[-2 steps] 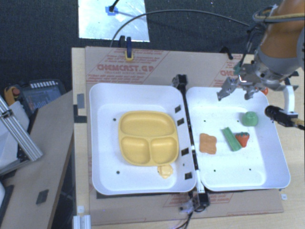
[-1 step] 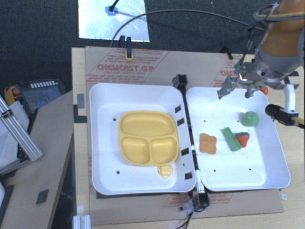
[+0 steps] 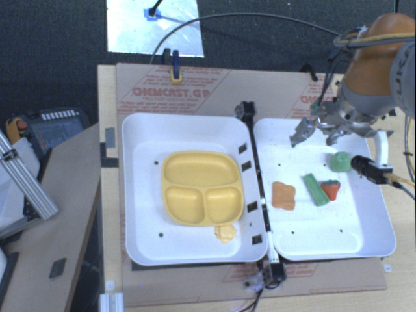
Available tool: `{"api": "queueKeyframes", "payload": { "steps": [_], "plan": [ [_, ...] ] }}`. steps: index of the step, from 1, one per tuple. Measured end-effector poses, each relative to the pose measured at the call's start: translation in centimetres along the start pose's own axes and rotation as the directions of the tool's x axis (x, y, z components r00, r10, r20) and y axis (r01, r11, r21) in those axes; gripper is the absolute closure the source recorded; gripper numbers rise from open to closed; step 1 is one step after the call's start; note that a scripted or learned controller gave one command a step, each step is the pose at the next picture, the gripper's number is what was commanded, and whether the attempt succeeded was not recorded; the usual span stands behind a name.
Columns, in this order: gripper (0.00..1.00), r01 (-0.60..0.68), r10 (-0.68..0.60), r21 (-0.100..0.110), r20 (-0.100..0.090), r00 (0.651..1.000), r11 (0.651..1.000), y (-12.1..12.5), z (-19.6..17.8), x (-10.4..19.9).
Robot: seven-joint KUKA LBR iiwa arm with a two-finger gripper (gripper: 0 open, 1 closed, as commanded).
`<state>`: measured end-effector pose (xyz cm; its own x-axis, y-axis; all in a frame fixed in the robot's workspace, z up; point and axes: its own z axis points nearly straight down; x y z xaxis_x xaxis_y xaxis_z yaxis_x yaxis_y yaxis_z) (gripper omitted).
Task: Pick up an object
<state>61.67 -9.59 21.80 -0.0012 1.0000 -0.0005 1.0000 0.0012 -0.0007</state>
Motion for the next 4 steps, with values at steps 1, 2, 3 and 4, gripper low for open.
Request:
{"api": "queueKeyframes", "payload": {
  "steps": [1,2,3,4],
  "plan": [
    [0.00,0.000,0.000,-0.001,0.000,1.000,1.000,0.5,6.0,0.4],
    [0.00,0.001,-0.001,0.000,-0.001,1.000,1.000,0.4,11.8,1.1],
    [1.00,-0.002,0.002,-0.004,0.000,1.000,1.000,0.5,10.5,1.1],
    [1.00,-0.002,0.002,-0.005,0.000,1.000,1.000,-0.3,4.9,0.6]
  ]
}}
